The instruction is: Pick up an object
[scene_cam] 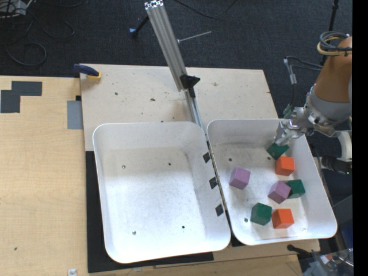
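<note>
The right white bin point(253, 132) holds several small blocks. My gripper point(283, 137) reaches in from the right at the bin's far right side, directly over a dark green block point(278, 150) that sits just under its tip. Whether the block is touched or gripped is not visible. An orange block point(284, 165) lies just in front of the green one. Toward the middle are a purple block point(240, 177) and a second purple block point(279, 191) beside another green block point(296, 187). Near the front lie a green block point(261, 214) and an orange block point(282, 218).
The left white bin point(115, 154) stands beside the right one, with black clips point(213, 182) along the shared wall. A slanted aluminium post point(169, 45) rises behind the bins. A blue and yellow clamp point(87, 71) lies on the bench at the far left.
</note>
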Tool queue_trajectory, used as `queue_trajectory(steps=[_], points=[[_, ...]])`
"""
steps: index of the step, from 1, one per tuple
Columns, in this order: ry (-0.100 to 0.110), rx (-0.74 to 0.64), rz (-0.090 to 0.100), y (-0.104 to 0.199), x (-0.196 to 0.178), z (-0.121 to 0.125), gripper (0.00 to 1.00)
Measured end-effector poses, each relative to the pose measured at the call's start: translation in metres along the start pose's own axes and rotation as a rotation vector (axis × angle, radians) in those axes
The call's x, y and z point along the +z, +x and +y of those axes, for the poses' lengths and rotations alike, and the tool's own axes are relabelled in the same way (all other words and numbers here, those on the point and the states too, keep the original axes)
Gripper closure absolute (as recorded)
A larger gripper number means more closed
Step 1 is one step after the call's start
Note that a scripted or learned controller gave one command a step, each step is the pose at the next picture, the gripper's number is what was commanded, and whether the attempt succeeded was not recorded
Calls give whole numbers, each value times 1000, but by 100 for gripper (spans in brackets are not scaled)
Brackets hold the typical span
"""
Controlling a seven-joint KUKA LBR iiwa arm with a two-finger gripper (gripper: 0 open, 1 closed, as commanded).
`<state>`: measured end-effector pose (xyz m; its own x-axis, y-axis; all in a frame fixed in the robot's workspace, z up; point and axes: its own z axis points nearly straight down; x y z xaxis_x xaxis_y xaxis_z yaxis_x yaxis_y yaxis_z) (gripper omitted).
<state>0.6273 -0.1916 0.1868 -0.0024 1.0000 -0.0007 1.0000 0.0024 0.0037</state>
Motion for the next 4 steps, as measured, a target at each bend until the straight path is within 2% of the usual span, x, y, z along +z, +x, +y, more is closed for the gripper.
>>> queue_trajectory(steps=[1, 2, 4], points=[[-1, -1, -1, 6, -61, -2, 100], [3, -2, 1, 5, -86, -1, 100], [9, -1, 4, 96, -67, -39, 100]])
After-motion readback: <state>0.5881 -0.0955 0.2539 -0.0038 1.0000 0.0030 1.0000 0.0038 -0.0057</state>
